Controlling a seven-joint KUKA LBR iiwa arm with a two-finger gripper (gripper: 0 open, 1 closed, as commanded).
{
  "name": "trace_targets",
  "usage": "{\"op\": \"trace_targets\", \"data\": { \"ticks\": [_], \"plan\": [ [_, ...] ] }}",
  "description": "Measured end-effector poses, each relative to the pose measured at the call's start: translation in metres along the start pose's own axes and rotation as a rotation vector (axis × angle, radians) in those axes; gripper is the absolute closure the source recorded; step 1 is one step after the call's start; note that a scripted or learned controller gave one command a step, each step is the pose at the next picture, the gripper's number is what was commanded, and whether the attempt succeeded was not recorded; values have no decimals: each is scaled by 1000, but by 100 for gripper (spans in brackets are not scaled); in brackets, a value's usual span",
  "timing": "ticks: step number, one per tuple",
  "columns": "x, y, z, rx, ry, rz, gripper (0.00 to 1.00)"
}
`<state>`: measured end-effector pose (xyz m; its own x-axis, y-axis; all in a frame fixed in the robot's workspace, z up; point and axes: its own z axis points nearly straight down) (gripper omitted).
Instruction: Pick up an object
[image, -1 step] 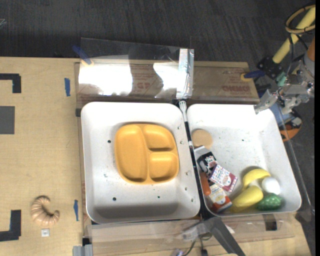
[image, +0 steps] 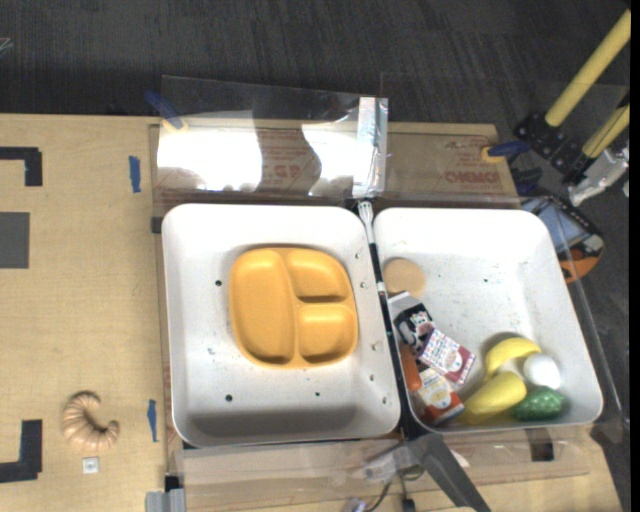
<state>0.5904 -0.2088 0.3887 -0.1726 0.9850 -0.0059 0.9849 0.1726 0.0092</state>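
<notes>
Lying clustered in the right bin's (image: 480, 225) lower right corner, the yellow fruit (image: 510, 352); hand state untellable.

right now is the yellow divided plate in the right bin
No, the yellow divided plate lies in the left bin, while the right bin holds the small toys and packets.
</notes>
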Motion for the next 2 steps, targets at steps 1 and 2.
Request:
{"op": "trace_targets", "data": {
  "ticks": [1, 2],
  "plan": [
    [-7, -14, -98, 3, 2, -287, 0],
    [-15, 4, -96, 4, 5, -703, 0]
  ]
}}
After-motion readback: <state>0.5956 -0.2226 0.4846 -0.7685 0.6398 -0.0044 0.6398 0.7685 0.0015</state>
